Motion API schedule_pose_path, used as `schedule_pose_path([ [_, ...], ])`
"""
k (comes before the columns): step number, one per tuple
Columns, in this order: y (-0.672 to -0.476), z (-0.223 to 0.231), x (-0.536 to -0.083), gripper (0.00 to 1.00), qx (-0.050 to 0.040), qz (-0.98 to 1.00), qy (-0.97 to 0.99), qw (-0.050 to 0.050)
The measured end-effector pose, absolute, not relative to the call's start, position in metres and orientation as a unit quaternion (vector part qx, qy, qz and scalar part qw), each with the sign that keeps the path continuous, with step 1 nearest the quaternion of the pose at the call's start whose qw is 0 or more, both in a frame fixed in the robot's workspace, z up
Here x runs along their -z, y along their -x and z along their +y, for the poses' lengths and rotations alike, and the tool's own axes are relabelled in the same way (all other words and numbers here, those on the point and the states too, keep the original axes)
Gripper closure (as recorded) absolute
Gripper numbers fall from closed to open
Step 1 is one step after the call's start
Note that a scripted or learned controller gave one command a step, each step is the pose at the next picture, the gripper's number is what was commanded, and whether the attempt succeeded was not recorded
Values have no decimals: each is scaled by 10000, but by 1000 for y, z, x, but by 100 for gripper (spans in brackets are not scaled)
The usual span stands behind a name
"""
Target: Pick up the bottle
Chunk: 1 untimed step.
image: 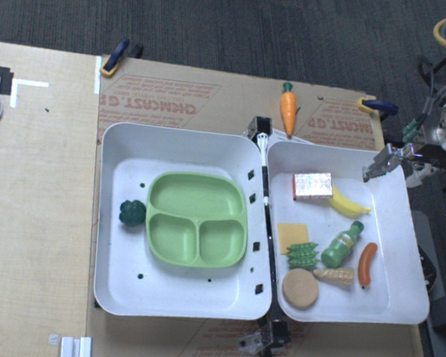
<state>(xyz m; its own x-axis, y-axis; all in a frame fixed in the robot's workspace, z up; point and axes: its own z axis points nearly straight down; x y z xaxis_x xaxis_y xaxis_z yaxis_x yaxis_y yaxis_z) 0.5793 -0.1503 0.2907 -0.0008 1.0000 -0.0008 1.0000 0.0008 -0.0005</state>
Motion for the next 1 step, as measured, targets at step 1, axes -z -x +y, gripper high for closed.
schedule_pose_path([
  [1, -580, -151, -300, 100, 6, 7082, -7060, 8],
])
